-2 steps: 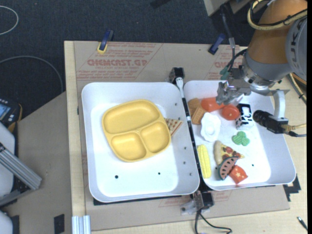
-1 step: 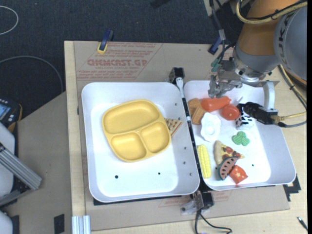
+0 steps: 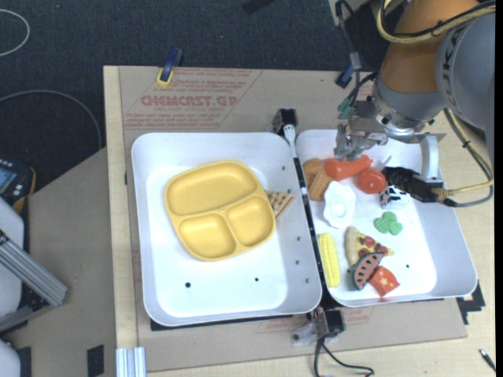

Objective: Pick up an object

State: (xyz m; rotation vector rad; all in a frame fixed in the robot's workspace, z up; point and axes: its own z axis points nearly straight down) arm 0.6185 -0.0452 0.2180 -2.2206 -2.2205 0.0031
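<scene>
I am hovering my gripper (image 3: 351, 149) in the right bin (image 3: 448, 246), fingers around or beside the red piece (image 3: 346, 167) just below them, I cannot tell which; it looks light, stiff, slick plastic, best pinched across its narrow middle, its top hidden.

I see smooth, glossy white plastic in both bins (image 3: 157, 285), and a matt yellow plastic tray (image 3: 218, 208) well left of the hand (image 3: 352, 149). The counter (image 3: 196, 100) looks like matt printed cardboard. Just below the hand, the toy foods (image 3: 357, 210) look plastic, mostly smooth.
</scene>
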